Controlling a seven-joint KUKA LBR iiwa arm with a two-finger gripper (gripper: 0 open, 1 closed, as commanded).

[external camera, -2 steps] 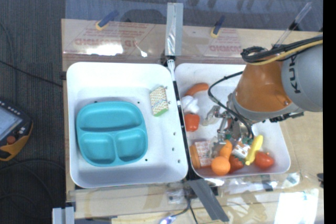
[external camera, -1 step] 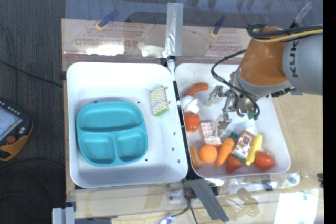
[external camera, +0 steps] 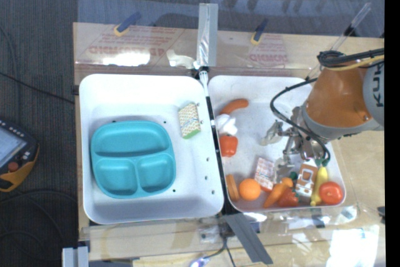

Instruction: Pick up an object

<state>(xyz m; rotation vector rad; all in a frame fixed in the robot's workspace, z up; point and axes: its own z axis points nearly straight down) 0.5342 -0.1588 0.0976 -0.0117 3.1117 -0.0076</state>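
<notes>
Gripper (external camera: 294, 148) is low over the right bin (external camera: 250, 87), at about 3 o'clock from bin centre, just above the clutter. We can't tell from here how the jaws stand, or whether anything is in them.

Candidate pick objects sit packed at 5 o'clock in the bin: small carton (external camera: 305, 181), red tomato (external camera: 330, 192), yellow piece (external camera: 321, 176), carrot (external camera: 275, 192), orange ball (external camera: 250, 189), snack packet (external camera: 264, 172).

Risks as we judge them:
- Pile is tight, things touching. A descent could land on two items and pinch neither, or wedge one against the bin wall.
- Round items (tomato, ball) likely roll out of a pinch.
- Flat packet lies on the floor, hard to get under.

Easier targets stand apart: sausage (external camera: 234, 105) at 11 o'clock, red pepper (external camera: 228, 145) and white lump (external camera: 227, 125) at 9 o'clock by the divider, though close to the wall.

Left bin (external camera: 125, 87) holds the teal tray (external camera: 132, 157) and a sponge (external camera: 189, 119); not in the way.
</notes>
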